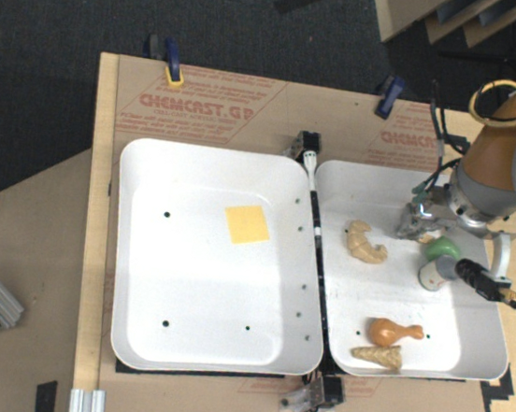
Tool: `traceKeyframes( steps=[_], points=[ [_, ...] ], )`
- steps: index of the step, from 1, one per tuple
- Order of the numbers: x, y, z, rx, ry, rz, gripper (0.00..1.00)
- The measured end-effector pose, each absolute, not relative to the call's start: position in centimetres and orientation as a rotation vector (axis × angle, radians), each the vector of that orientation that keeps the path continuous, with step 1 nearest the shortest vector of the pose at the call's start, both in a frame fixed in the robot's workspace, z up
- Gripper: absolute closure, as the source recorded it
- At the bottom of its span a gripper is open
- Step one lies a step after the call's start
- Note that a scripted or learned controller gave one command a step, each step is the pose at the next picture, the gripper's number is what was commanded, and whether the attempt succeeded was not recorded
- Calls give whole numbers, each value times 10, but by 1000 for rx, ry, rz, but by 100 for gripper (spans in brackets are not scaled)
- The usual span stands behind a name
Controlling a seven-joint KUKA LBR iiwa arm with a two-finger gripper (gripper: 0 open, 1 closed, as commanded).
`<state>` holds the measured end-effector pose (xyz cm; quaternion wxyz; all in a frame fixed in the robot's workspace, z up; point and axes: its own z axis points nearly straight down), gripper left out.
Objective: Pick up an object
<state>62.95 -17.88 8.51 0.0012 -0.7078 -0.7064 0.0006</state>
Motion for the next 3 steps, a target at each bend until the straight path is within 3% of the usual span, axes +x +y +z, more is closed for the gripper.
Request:
traceKeyframes(
  steps=[1, 2, 3],
  points=[
    [622, -228, 143, -2232, -2224, -2, 100],
    [583, -225, 403, -2235, -2237, -13, 100],
    [536, -135, 301, -2205, -2219, 6, 100]
  ],
)
